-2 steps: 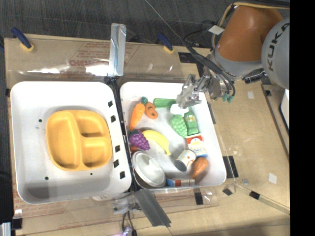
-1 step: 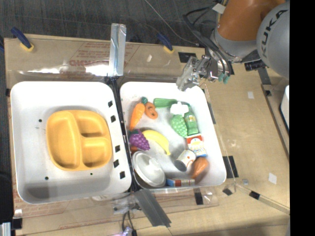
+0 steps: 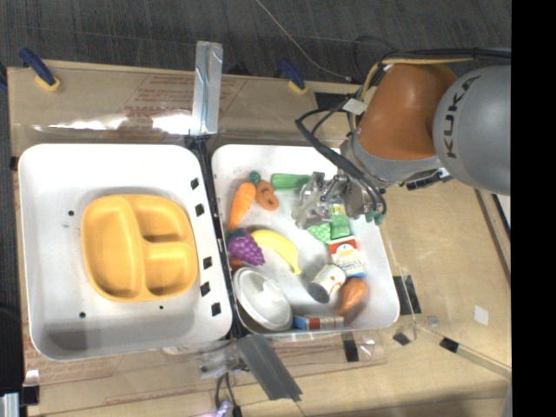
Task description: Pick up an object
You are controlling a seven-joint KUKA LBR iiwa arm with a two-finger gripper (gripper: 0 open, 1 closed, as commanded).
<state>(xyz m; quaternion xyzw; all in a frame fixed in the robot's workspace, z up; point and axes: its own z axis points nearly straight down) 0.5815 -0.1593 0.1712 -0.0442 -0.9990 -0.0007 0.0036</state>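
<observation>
The right bin (image 3: 287,158) holds several toy foods: a carrot (image 3: 241,205), a green stick (image 3: 289,181), purple grapes (image 3: 246,249), a banana (image 3: 276,247), a green block (image 3: 334,228), a small white carton (image 3: 347,256), a cup (image 3: 328,281), a brown egg-shaped piece (image 3: 352,295) and a metal bowl (image 3: 261,299). My gripper (image 3: 319,203) hangs over the upper middle of this bin, just above the green block. Nothing shows between its fingers.
The left bin (image 3: 52,168) carries a yellow divided tray (image 3: 139,244). A metal clamp post (image 3: 207,85) stands at the back between the bins. Cables (image 3: 326,137) loop off the arm's wrist over the right bin's back edge.
</observation>
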